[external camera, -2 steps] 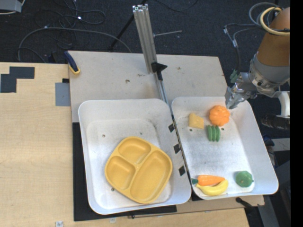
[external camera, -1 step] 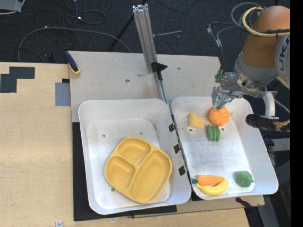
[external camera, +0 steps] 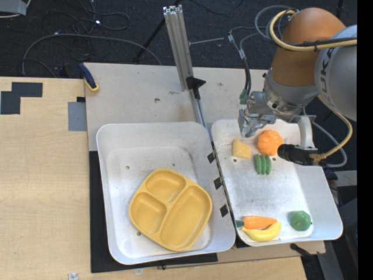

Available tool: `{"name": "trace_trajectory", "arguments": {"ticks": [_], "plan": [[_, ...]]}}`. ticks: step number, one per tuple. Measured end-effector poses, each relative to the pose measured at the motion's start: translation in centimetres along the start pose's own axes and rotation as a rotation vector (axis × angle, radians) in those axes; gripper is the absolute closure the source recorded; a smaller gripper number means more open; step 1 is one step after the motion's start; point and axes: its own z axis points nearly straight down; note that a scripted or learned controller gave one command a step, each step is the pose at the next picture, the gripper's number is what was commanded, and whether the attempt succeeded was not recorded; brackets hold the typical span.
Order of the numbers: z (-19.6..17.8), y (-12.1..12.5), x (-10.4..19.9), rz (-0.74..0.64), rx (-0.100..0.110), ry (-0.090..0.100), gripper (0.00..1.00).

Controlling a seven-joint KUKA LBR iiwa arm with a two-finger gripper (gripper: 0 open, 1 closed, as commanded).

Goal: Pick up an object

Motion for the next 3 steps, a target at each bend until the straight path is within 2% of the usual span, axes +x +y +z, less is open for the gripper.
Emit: {"name": "trace_trajectory", "arguments": {"ticks": [1,3], "plan": [[1.3,0.0,5.2,0.000,0.000,-0.001,1.00],[0.9,-2.3,14.5,0.000,0.001,-0.002,1.00]]}}
